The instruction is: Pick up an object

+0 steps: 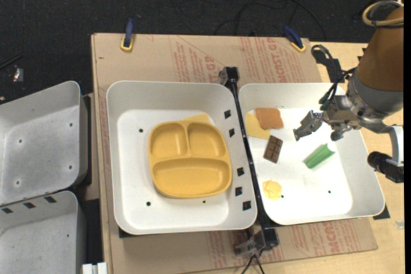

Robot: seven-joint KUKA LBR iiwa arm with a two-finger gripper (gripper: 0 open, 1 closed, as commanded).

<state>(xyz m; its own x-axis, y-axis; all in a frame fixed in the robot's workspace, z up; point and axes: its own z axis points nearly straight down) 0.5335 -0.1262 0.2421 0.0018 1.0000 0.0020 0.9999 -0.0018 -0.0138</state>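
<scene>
— The green block (319, 156) is what we would call the nearest candidate: a small, bright green, oblong piece lying tilted on the floor of the right bin (359, 202), just below the gripper (323, 127).

— And what else do we see in that bin, taking the green block as our mark?

— To its left lies a dark brown chocolate bar (273, 149), scored into squares. Up and left of the block sits an orange slab (269, 118), resting on a pale yellow flat piece (255, 130). Down and left of the block we find a small yellow lump (272, 190).

— And the other bin?

— Far left of the block, the left bin (128, 138) holds a yellow divided tray (190, 160), with two small compartments above and one long one below. We see nothing lying in its compartments.

— How does the gripper stand?

— It hangs over the right bin, just above the block. We see its two dark fingers (307, 127) spread apart, with nothing between them. The block lies free on the bin floor, apart from them.

— Anything beyond the bins?

— Both rest on a cardboard sheet (167, 61), held at its far edge by two clamps (128, 36), up and left of the block.
</scene>
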